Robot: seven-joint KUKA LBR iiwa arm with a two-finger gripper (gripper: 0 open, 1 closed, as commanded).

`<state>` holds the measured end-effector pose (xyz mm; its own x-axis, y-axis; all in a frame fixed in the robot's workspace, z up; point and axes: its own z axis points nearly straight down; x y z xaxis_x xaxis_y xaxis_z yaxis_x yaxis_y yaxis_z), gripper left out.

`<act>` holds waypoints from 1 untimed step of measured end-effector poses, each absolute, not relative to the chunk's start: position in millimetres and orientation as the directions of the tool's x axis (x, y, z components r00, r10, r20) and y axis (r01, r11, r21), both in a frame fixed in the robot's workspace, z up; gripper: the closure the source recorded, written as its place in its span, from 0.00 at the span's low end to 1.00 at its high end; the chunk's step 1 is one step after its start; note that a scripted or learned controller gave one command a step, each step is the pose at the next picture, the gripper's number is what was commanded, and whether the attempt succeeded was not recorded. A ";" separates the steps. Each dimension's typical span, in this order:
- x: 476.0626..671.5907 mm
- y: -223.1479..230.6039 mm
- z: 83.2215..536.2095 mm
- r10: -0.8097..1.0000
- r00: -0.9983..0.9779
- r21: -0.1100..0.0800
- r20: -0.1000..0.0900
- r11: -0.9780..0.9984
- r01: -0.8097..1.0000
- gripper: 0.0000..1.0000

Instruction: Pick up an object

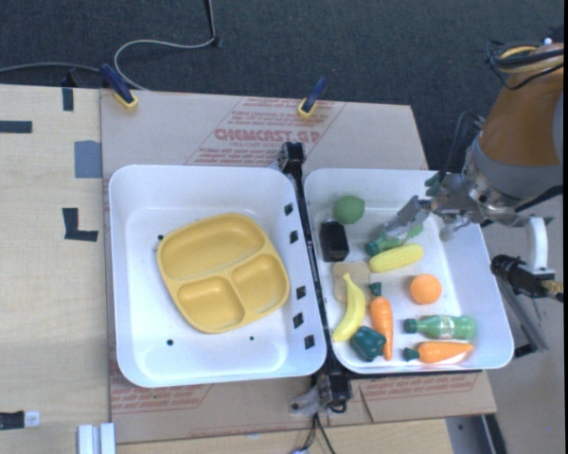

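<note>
While the arm (516, 121) reaches in from the right, its gripper (402, 223) hangs low over the right bin (497, 287), just above the yellow corn cob (396, 258); whether its jaws are wide or narrow cannot be told, and nothing shows between them. That bin holds the loose objects: a green ball (349, 208) near the back, a black block (334, 240) beside the divider, a banana (351, 309), a carrot (382, 323), an orange (424, 288), a green bottle (440, 327) and a second carrot (444, 352) along the front wall. On the surface beside it, the left bin (133, 282) carries a yellow divided plate (222, 270).
</note>
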<state>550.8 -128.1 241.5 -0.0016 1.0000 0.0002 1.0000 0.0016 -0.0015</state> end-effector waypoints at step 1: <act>531.5 -145.0 88.3 1.000 -0.001 0.005 -0.001 0.001 1.000 0.00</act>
